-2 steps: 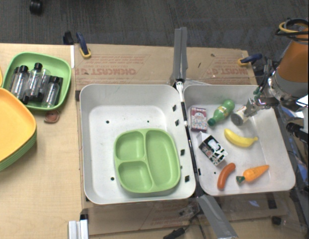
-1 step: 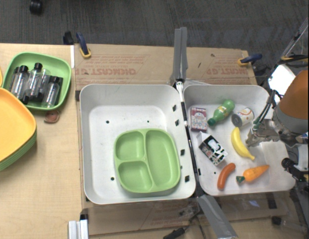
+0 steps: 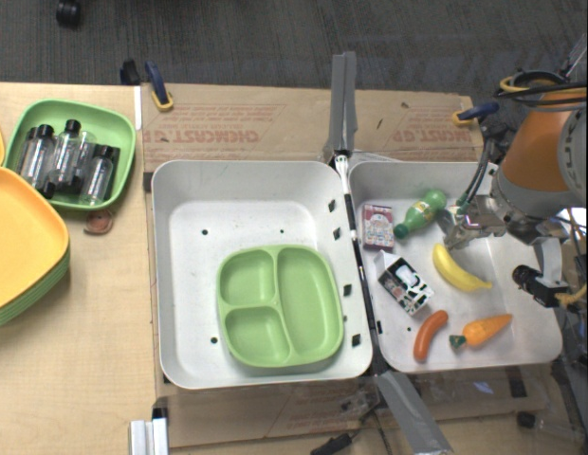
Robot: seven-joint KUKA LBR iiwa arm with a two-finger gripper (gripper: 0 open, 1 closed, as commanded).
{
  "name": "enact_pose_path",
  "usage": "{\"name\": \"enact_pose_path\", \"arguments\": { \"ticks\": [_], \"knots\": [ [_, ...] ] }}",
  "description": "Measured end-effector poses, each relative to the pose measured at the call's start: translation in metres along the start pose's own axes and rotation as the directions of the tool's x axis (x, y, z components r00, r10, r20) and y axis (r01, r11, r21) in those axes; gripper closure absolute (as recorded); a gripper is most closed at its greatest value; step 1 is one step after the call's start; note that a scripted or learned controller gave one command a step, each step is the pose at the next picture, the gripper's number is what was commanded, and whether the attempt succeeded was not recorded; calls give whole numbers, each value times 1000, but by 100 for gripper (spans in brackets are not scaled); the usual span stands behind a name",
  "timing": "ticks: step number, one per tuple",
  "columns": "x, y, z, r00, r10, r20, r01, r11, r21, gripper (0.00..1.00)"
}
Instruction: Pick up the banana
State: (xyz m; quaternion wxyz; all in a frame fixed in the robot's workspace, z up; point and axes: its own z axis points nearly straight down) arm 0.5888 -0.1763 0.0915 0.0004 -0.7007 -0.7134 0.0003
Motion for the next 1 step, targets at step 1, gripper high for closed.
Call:
{"name": "enact_pose_path", "arguments": {
  "ticks": [1],
  "knots": [
    [0,0,-9,1000,1,0,-1,1000,0,100]
  ]
}}
